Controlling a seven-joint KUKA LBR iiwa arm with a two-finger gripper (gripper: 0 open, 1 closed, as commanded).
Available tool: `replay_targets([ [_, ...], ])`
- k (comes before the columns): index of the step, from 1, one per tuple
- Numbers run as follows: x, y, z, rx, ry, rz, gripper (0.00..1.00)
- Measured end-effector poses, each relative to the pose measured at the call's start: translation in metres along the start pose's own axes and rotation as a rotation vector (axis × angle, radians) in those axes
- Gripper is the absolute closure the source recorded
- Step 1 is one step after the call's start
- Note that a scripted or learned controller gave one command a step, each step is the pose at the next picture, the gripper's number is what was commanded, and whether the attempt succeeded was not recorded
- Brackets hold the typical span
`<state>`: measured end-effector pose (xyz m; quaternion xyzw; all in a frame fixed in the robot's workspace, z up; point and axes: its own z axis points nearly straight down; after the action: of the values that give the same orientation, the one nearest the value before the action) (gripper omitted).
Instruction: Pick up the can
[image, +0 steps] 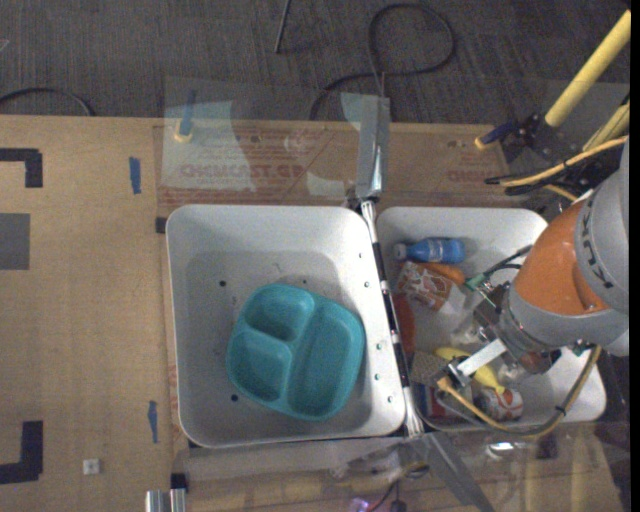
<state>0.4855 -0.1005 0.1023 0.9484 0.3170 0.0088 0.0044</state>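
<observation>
The can (501, 404), pale with red markings, lies on its side near the front of the right bin (520, 222). My gripper (506, 366) hangs low in that bin just above and behind the can, under the grey wrist and its orange band. The arm covers most of the gripper. I see nothing held in it.
The right bin also holds a blue bottle (436, 249) at the back, an orange and white packet (424, 286) on the left and a yellow object (484, 376) beside the can. A teal divided plate (296, 350) lies in the left bin (200, 300).
</observation>
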Motion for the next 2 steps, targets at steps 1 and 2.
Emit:
replay_targets([
  [1, -0.004, -0.001, -0.007, 0.010, -0.008, 0.007, 1.00],
  [2, 0.011, -0.017, -0.149, 0.017, -0.011, -0.475, 1.00],
])
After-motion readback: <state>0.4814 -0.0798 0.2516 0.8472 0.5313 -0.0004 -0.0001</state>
